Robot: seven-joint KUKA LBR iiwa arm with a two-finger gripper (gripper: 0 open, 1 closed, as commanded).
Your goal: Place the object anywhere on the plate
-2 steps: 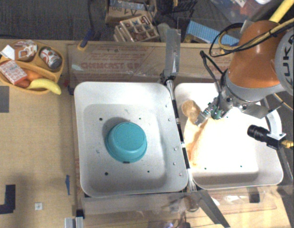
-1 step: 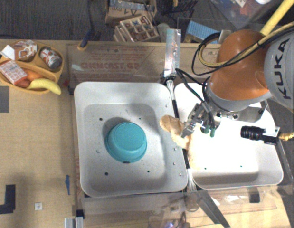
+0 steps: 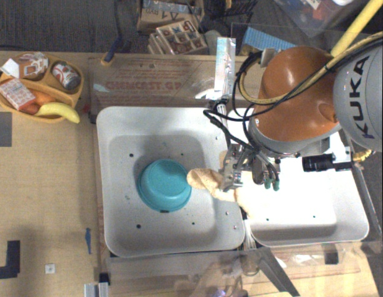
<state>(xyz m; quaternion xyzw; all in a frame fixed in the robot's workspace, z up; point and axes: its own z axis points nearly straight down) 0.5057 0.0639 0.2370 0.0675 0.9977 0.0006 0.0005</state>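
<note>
Camera view: your grey KUKA arm with its orange band (image 3: 299, 91) is reaching in from the right, and its two-finger gripper (image 3: 231, 177) is hanging over the seam between the two shallow white bins. The fingers are closing on a tan, croissant-shaped pastry (image 3: 206, 181), which is sticking out to the left and touching the rim of the round teal plate (image 3: 164, 185). That plate is sitting in the left bin (image 3: 117, 166). The right bin (image 3: 315, 218) is lying beneath the wrist.
</note>
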